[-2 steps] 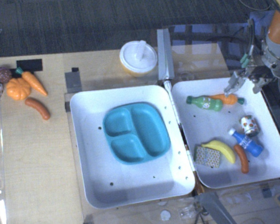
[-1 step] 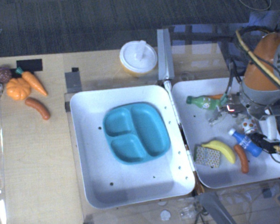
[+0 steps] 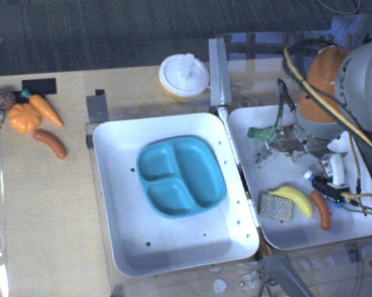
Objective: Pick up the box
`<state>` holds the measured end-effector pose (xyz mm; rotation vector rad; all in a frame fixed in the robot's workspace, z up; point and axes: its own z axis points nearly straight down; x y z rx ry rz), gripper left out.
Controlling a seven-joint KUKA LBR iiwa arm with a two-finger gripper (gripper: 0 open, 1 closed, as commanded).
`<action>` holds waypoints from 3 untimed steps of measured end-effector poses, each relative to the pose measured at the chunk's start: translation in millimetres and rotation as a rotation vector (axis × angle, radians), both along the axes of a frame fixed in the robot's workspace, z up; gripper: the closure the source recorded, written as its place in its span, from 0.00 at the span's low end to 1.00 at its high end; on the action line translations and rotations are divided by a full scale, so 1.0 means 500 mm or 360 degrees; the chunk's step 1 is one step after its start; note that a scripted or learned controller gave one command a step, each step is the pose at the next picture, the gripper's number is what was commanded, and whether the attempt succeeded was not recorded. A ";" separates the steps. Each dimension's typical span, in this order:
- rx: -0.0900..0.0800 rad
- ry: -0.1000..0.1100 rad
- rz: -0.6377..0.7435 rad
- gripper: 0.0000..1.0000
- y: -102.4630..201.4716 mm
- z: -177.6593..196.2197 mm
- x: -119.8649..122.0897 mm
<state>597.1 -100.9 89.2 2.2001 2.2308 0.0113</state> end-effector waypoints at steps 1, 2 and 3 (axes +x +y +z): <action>-0.0001 0.0012 0.0119 0.00 -0.117 0.069 -0.064; -0.0003 -0.0004 0.0164 0.00 0.005 0.001 -0.063; -0.0002 -0.0001 0.0074 0.00 0.025 -0.002 0.049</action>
